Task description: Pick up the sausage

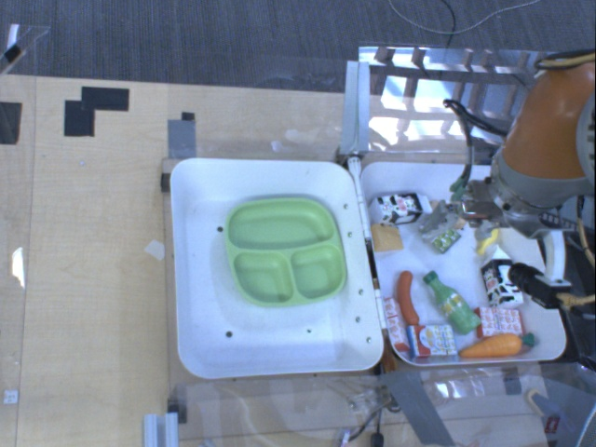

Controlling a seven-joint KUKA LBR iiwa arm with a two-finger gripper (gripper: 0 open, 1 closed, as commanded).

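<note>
Although the arm [549,128] is reaching in from the right, its gripper [453,214] is seen low over the upper middle of the right bin [557,347], and whether anything is pinched there cannot be told from this slant. A crumpled silvery-green packet [443,234] lies right at the gripper tip, touching or just under it; contact cannot be confirmed. Just beside it a small black-and-white carton [399,208] and a tan cracker [387,239] are found near the bin's left wall. The sausage [405,297], red-orange and lying roughly lengthwise, is set lower in the same bin near the left wall, well apart from the gripper and untouched. Next to it a green bottle [451,303] is lying tilted, with a carrot [491,346] and small red-white packs [500,321] along the bottom edge. A second black-and-white carton [504,284] is placed at right. The left bin [196,250] holds a green divided plate [284,250], likely the drop target. The pick is judged not yet begun; the gripper must be shifted down-left to the sausage.
</note>
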